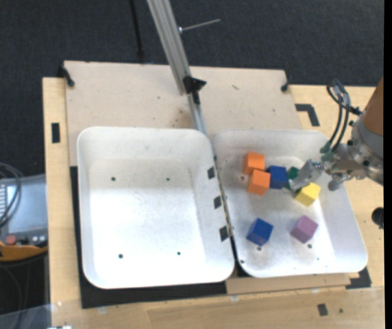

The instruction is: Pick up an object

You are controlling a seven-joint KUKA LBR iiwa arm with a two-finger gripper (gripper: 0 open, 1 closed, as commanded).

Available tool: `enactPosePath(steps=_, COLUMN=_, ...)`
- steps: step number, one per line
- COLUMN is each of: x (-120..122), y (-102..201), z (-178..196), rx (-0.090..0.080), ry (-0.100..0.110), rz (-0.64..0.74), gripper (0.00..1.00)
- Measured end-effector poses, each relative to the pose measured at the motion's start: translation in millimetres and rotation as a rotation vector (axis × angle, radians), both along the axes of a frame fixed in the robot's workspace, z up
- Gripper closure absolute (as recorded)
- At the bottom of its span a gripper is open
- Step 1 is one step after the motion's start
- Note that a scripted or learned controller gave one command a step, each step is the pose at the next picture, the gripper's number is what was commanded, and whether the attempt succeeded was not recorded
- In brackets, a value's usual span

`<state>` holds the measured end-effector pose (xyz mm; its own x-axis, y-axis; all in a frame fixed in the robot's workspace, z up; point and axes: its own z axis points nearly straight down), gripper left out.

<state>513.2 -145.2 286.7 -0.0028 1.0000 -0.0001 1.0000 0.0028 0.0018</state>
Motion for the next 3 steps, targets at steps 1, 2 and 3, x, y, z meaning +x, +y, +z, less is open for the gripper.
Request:
enactPosePath(steps=1, x=0.0, y=-0.3, z=0.0, rx=0.000, ry=-0.001, rz=-0.003, gripper=0.00)
enactPosePath(steps=2, x=-0.9, y=-5.6, z=-42.9, rx=-0.001, ry=0.005, rz=-0.004, gripper=0.00)
enactPosePath(steps=3, x=-6.6, y=-15.8, z=-97.3, rx=-0.001, ry=0.006, rz=-0.004, gripper=0.00)
